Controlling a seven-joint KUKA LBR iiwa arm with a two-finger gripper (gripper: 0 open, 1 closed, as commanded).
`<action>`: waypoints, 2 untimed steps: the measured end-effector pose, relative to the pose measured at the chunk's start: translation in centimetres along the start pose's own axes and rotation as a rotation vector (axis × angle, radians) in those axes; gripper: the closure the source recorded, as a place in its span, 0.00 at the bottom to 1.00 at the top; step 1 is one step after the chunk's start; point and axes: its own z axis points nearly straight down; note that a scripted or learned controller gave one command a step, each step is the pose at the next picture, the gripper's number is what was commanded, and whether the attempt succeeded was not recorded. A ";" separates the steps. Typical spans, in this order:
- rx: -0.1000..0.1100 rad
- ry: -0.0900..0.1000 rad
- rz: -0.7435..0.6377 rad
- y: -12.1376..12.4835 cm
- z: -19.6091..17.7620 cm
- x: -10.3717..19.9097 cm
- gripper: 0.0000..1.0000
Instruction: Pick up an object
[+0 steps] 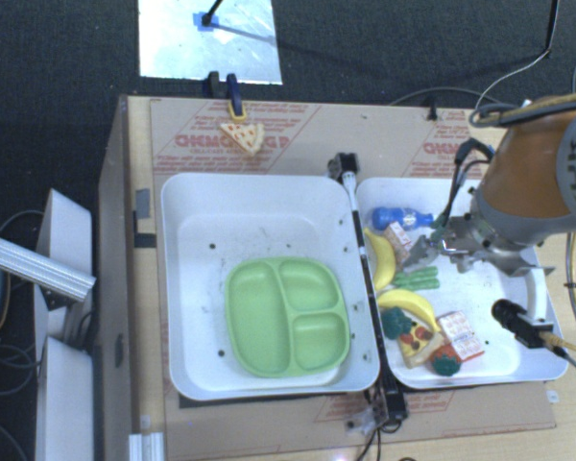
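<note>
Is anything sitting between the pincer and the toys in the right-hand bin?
Nothing visible. The pincer hangs over the right bin, right beside the upper banana and the green piece, with no obstacle between them.
</note>
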 end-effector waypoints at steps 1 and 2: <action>0.001 0.000 0.002 -4.9 5.4 -1.0 0.00; -0.021 -0.005 0.002 -4.2 9.4 -1.1 0.00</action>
